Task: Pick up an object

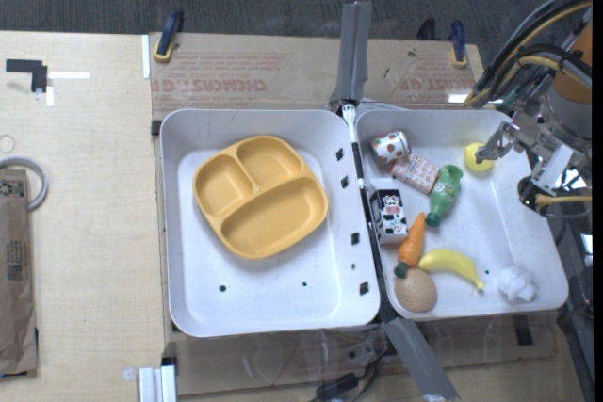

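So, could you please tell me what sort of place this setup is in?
Probably a robotics lab: two white bins clamped to a wooden bench, toy food such as a banana, and a cabled arm.

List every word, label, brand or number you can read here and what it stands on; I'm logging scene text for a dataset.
"CHEMCO'S", red, upside down: cardboard sheet behind the left bin; smaller print beside it is blurred.
Red print on the cardboard behind the right bin: too blurred to read.
Black-and-white carton: markings too small.
Small can: label unreadable.
Brown paper bag: print too small.
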Motion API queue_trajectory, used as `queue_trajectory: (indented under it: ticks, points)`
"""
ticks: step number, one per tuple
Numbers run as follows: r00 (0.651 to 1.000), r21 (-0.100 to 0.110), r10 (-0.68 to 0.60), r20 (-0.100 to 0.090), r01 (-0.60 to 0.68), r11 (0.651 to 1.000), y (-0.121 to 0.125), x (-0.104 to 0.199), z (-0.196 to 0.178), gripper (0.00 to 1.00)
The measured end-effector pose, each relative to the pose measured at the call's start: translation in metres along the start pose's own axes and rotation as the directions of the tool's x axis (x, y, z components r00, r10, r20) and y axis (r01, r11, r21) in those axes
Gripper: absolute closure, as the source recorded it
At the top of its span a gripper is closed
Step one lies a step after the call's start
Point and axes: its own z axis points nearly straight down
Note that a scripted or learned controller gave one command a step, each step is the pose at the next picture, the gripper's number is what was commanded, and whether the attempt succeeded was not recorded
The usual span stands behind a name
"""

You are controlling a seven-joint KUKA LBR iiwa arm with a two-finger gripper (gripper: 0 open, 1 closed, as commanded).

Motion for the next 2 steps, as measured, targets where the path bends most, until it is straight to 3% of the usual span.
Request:
queue_trajectory:
  ticks: [1, 2]
  points:
    - [0.869, 0.003, 0.494, 0.002, -0.494, 0.869, -0.062, -0.005, -0.022, 0.0]
    - [0.756, 0.002, 0.654, 0.003, -0.654, 0.756, -0.05, 0.021, -0.063, 0.0]
